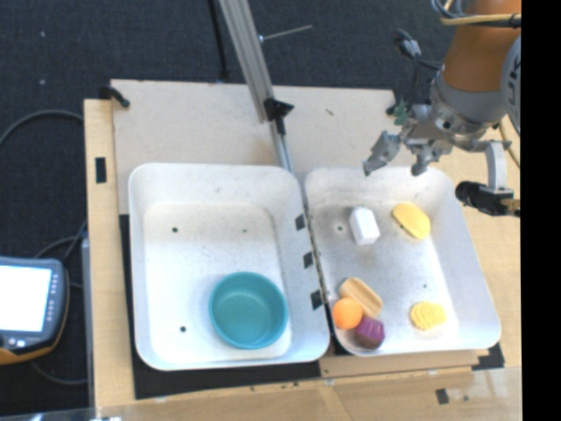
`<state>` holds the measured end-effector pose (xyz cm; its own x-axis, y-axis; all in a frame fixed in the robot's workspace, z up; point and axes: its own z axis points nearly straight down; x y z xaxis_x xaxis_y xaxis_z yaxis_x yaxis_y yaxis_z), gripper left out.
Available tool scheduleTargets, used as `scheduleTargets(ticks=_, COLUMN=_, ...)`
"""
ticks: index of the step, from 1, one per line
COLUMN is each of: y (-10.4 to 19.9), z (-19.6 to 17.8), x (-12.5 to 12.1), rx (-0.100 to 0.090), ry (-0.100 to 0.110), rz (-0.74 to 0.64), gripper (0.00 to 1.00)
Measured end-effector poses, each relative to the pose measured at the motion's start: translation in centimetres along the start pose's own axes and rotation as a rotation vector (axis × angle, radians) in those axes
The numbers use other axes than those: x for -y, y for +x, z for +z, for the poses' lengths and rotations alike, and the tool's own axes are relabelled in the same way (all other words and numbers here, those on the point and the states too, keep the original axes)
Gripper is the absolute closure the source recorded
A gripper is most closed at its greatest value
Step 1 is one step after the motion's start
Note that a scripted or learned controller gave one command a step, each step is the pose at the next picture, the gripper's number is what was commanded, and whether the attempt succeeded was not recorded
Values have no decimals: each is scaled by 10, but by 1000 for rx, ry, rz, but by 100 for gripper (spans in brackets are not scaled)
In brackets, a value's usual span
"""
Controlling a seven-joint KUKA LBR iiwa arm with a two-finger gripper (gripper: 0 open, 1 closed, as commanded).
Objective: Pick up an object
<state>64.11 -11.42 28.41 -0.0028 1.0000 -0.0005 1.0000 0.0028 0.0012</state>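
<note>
While the tool (396,159) hangs spread and unloaded over the right bin's (465,235) far rim, we see the white block (364,225) nearest below it (yellow pieces (411,220) alongside); a teal bowl (249,310) occupies the left bin (175,209).

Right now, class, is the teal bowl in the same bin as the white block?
No. The bowl sits in the left bin, while the block lies in the right bin.
</note>
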Motion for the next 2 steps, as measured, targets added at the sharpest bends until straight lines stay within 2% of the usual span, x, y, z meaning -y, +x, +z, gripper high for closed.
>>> scheduleTargets(ticks=1, y=0, z=0, x=0, rx=0, ry=0, rz=0, gripper=0)
scheduleTargets(ticks=2, y=3, z=63, x=2, rx=1, ry=7, rz=3, gripper=0)
